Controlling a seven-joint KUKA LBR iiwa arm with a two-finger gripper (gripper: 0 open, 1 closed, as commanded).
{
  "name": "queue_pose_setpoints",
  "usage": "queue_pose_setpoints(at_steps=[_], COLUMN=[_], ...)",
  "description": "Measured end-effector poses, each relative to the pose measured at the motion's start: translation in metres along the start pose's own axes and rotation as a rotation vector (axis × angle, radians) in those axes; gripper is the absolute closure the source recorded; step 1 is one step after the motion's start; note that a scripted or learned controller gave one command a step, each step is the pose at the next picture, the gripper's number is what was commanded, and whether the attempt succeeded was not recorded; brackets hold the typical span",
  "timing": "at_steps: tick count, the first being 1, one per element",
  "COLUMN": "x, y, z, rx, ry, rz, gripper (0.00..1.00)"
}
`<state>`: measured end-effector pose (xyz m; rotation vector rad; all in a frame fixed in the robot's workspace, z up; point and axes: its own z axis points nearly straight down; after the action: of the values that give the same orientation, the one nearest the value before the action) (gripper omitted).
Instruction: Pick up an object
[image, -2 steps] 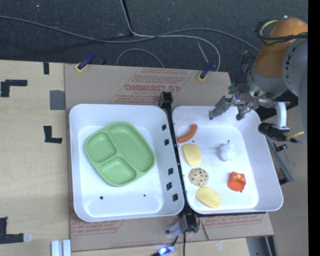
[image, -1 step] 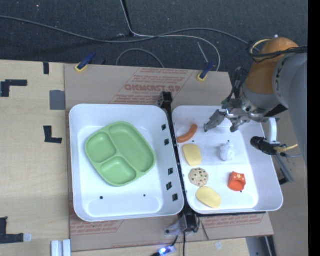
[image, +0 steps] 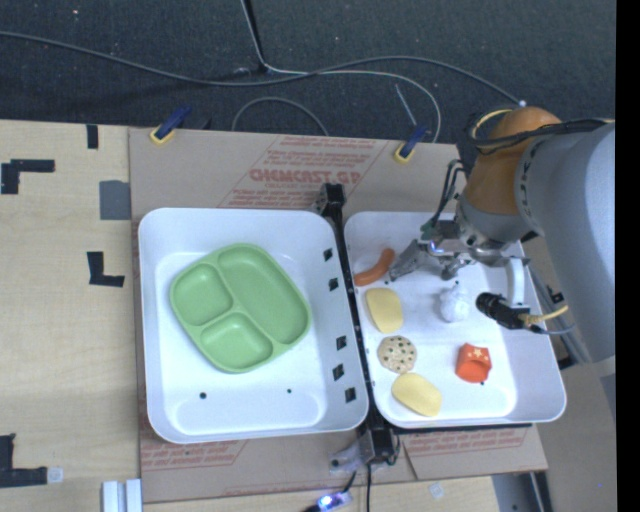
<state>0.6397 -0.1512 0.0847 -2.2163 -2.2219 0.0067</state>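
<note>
Toy foods lie loose in the right bin (image: 535, 400), an orange sausage (image: 375, 267) near its top left corner, easy to reach, and the gripper (image: 425, 258) hangs just beside it with fingers spread wide, holding nothing.

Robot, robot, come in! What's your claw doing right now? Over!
Gripper low in right bin, beside orange sausage. Nothing seen held. Yellow piece, cookie, white object close by.
</note>
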Motion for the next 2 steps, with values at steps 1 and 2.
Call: queue_pose_setpoints(at_steps=[1,2], x=[0.000,0.000], y=[0.001,0.001], z=[-0.001,-0.011], rx=[-0.005,-0.007], ry=[-0.002,-0.002], rz=[0.000,-0.001], gripper=[0.00,1.00])
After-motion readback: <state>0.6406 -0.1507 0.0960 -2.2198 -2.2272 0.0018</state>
